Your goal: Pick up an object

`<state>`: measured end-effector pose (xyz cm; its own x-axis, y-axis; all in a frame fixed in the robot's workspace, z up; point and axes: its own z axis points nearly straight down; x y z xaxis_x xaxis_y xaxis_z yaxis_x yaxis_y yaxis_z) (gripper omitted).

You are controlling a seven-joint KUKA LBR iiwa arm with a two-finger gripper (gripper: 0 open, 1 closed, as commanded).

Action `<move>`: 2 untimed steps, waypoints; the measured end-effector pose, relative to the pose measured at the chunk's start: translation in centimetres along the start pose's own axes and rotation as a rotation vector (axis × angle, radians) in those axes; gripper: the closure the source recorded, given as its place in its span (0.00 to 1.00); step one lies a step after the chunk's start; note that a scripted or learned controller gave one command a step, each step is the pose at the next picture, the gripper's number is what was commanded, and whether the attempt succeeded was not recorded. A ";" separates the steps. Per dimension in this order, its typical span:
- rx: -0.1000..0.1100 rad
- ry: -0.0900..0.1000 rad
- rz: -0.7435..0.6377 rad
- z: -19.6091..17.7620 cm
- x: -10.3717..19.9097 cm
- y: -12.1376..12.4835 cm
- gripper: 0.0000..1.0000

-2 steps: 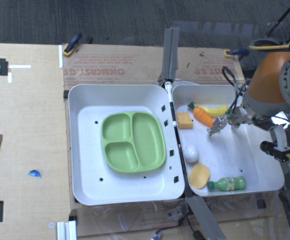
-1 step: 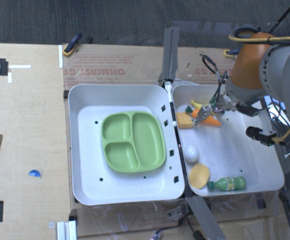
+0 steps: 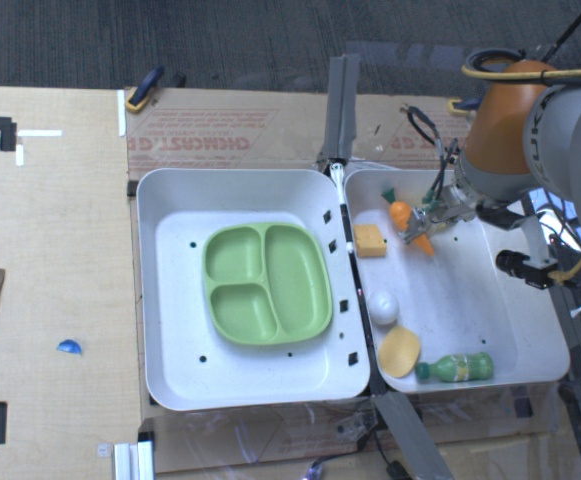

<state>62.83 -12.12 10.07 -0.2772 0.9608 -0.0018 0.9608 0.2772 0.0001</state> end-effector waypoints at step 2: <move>0.000 0.000 0.070 -16.2 -0.3 3.1 1.00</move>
<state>65.93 -11.49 26.23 -0.2089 0.9779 -0.0021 0.9779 0.2089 0.0006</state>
